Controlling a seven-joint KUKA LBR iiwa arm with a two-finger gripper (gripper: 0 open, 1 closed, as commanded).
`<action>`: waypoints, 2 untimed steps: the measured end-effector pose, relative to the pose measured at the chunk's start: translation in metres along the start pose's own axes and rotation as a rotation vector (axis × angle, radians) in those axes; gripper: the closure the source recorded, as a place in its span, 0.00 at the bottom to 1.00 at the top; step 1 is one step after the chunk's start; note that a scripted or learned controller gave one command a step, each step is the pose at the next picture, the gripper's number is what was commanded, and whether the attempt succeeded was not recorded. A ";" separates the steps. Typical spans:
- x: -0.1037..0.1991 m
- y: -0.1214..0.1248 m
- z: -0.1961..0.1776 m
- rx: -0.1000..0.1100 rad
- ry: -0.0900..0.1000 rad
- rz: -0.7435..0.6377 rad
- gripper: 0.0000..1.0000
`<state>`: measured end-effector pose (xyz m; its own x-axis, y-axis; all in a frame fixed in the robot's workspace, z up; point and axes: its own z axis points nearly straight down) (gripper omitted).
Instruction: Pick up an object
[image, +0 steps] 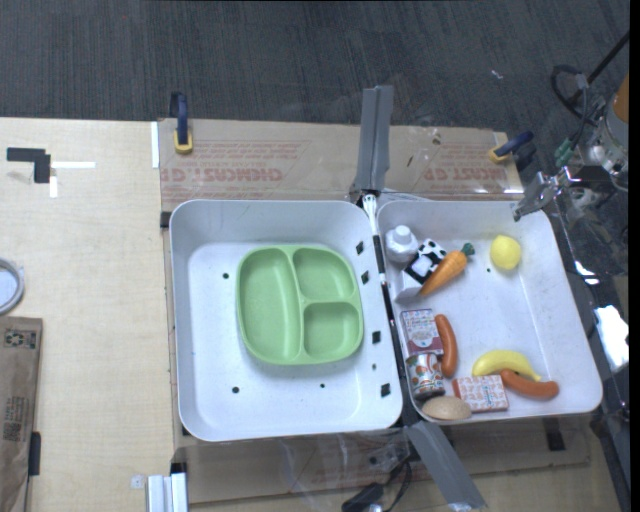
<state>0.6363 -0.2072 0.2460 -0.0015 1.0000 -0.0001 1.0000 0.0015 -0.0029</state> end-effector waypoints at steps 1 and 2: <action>0.018 -0.008 0.154 -0.003 -0.001 -0.047 0.00; 0.047 0.003 0.146 -0.005 -0.003 -0.217 0.00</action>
<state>0.6387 -0.1606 0.1002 -0.2168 0.9762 -0.0026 0.9762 0.2168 0.0014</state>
